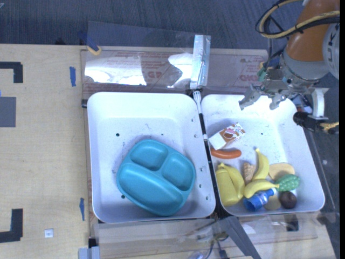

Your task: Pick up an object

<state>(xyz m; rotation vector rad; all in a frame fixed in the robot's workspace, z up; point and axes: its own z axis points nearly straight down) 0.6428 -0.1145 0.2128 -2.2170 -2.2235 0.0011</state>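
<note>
My gripper (261, 102) hangs over the far end of the right bin (312, 161), its two fingers spread apart and open with nothing between them. Below it, nearer the camera, lie the toys: a small red-and-white packet (232, 134), an orange sausage (226, 154), a yellow bottle (229, 184), two bananas (260, 176), a blue bottle (256, 200), a green piece (289, 183), a tan disc (281, 170) and a dark brown ball (289, 199). The packet is the closest to the gripper, which touches none of them.
The left bin (108, 117) holds a blue divided plate (156, 176). A clear panel with a metal post (200, 61) stands behind the bins. The arm's orange band (311, 28) and cables (280, 15) are at the upper right.
</note>
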